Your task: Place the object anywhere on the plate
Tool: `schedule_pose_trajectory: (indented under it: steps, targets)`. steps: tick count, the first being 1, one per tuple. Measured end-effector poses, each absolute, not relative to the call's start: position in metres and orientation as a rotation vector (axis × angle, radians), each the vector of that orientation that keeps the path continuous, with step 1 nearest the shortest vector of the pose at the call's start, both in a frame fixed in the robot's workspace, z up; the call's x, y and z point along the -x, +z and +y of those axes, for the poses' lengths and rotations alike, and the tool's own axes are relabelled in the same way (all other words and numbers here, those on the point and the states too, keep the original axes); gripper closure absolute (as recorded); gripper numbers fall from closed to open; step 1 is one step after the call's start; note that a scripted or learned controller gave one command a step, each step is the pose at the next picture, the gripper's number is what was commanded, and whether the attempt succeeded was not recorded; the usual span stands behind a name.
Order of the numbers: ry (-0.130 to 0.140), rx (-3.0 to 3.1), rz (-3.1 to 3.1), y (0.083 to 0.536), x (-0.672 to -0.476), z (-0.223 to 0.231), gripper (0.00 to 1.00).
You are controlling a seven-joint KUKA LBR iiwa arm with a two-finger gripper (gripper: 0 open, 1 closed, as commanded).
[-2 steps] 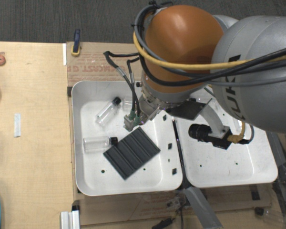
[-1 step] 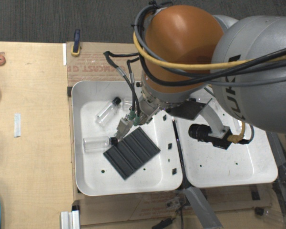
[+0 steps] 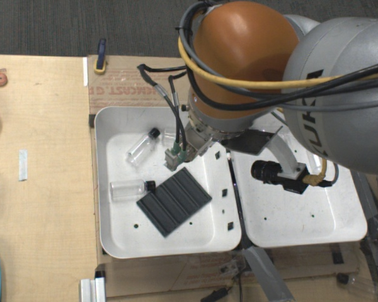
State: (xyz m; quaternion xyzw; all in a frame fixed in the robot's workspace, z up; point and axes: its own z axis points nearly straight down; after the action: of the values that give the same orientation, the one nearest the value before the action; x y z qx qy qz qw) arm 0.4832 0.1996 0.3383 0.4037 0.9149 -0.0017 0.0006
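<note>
Hanging low over the left bin, the gripper sits near the bin's upper middle. Whether it is spread or closed cannot be told, and nothing can be seen clamped in it. Just below it lies a black ribbed slab, set at a slant, its upper corner near the gripper tip.

Two clear vials with black caps lie on the bin floor. The upper vial is tilted, left of the gripper and apart from it. The lower vial lies level, its cap just beside the slab's left corner. Neither vial rests on the slab.

The grey arm carries dark letters, of which "UKA" can be read, turned sideways. Brown cardboard behind the bins bears faded red print, upside down and too faint to read. The right bin adjoins the left.
</note>
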Motion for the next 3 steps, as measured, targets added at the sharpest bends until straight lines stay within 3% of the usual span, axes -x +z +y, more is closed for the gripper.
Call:
schedule_pose_trajectory:
  steps: [1, 2, 3]
  targets:
    - [-0.002, -0.742, 3.053, 0.307, -0.521, 0.216, 1.00]
    - [-0.001, -0.490, 3.103, 0.327, -0.487, 0.158, 1.00]
    - [-0.001, -0.335, 3.124, 0.290, -0.536, 0.135, 1.00]
